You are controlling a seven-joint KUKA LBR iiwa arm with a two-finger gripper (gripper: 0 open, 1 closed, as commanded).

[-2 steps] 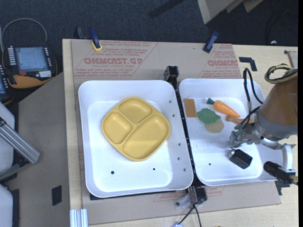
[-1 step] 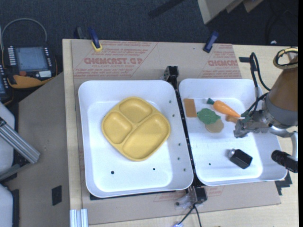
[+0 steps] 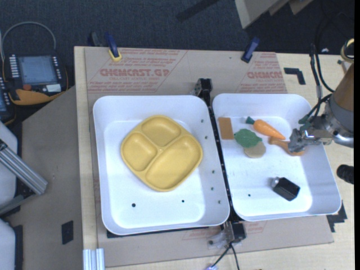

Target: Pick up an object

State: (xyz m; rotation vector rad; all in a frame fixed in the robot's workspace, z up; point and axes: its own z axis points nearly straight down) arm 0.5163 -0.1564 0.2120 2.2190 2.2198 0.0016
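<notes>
Camera view, looking down at a slant: two shallow white bins are sitting side by side on the tabletop (image 3: 169,66), which is covered with printed cardboard. The left bin (image 3: 107,167) is holding a yellow divided plate (image 3: 162,152), lying flat near the bin's middle with its three compartments facing up. The right bin (image 3: 315,196) is holding several small things. A thin brown rectangular block (image 3: 226,127) is lying near the bin's left wall. Just right of it, a green leafy toy piece (image 3: 246,137) is resting on top of a tan round piece (image 3: 255,149). A toy carrot (image 3: 269,129) is lying at a slant just beside the green piece, orange body pointing toward the right. A brown wooden-looking piece (image 3: 280,144) is lying just below the carrot, its right end reaching to the hand. A small black block (image 3: 286,188) is sitting apart from the others, nearer the bin's front. The arm (image 3: 344,103) is reaching in from the right, and the hand (image 3: 298,142) is hanging low over the right part of the right bin, right at the end of the brown piece. Whether the hand is released or clenched cannot be told at this angle, nor whether anything is between its fingers.
</notes>
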